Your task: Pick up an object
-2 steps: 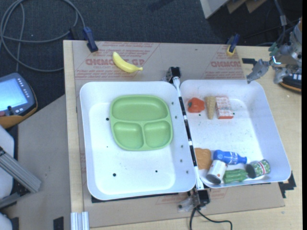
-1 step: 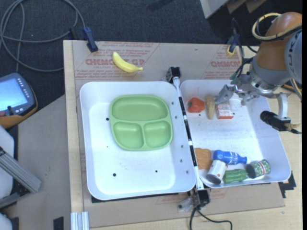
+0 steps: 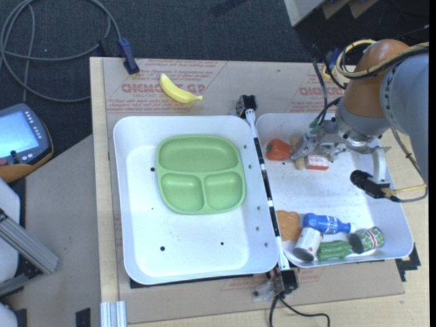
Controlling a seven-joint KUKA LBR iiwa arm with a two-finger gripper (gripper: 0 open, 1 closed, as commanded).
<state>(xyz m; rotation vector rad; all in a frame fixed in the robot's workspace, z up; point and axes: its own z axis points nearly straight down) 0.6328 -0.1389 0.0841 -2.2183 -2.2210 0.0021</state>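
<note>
Gripper (image 3: 312, 152) low in the right bin (image 3: 381, 213); jaw state we cannot tell. Red-and-white item (image 3: 317, 162) lies just beneath: we centre, then close squarely.

I have two bins side by side on the bench: the left bin (image 3: 136, 203) holds a divided tray (image 3: 201, 173) toward its far half. Behind that bin, on the bench, lies a banana (image 3: 178, 89). In the right bin (image 3: 381, 213), the gripper (image 3: 315, 148) sits near the far end, a tomato-like item (image 3: 277, 149) just left of it. At the near end cluster a bottle (image 3: 325, 223), cans (image 3: 368, 239) and other items.
</note>
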